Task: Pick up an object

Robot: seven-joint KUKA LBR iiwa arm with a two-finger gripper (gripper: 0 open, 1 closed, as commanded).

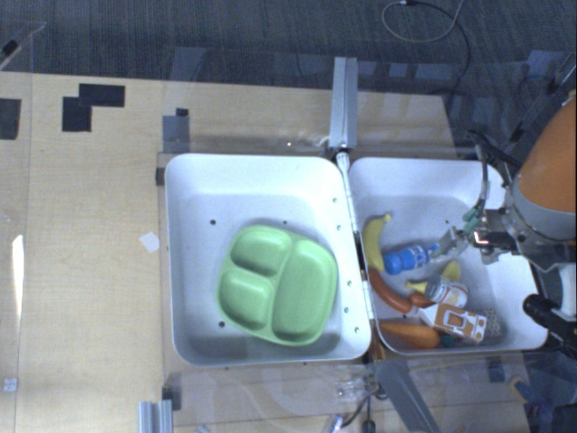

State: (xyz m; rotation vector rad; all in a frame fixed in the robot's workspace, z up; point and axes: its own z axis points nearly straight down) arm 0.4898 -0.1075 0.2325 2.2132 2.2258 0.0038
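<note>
The right bin (pixel 424 183) holds a jumble of objects. There is a yellow banana (pixel 374 239), a blue bottle (pixel 405 260), a red sausage-shaped item (pixel 389 294), an orange carrot-like item (pixel 410 334), a printed box (pixel 458 321) and a small yellow piece (pixel 448 273). My gripper (pixel 458 233) hangs low over the right half of this bin, just right of the blue bottle's cap end. Its fingers are open with nothing between them. The arm's orange band (pixel 552 165) is at the right edge of the view.
The left bin (pixel 194 183) holds a green divided plate (pixel 278 284). A metal post (pixel 343 106) stands at the back where the two bins meet. The wooden bench (pixel 81 269) stretches to the left, and a cable (pixel 424 16) lies on the dark floor behind.
</note>
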